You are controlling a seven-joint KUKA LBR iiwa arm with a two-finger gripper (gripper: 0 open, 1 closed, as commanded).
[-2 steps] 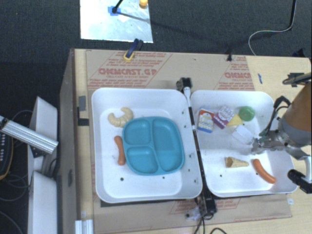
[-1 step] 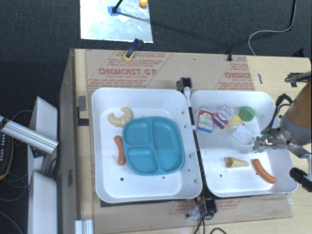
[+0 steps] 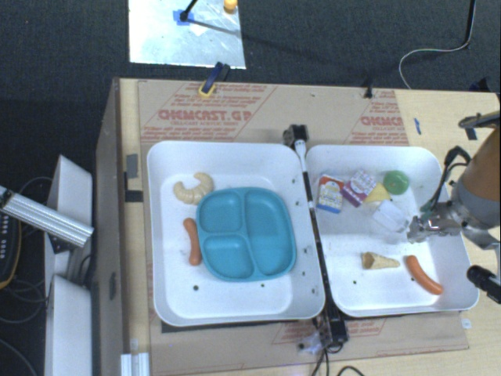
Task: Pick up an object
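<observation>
Table (image 3: 258,104): brown board, carrying two shallow white bins side by side.

Left bin (image 3: 168,210): blue divided plate (image 3: 246,233) at centre; pale croissant-shaped piece (image 3: 193,187) just beyond plate's upper left corner; orange sausage (image 3: 192,241) lying lengthwise against plate's left edge.

Right bin (image 3: 344,296): small printed carton (image 3: 329,193) and purple-white packet (image 3: 361,185) near far left side; yellow wedge (image 3: 378,193) touching green ball (image 3: 396,182) further right; clear plastic item (image 3: 389,215) near middle, faint, shape hard to tell; tan wedge-shaped piece (image 3: 380,262) toward near side; second orange sausage (image 3: 423,275) at near right corner, lying at a slant.

Claw (image 3: 416,229): over right bin's right side, just beside clear plastic item and above second sausage. Spread of tips too small and blurred to tell; nothing seen gripped.
</observation>
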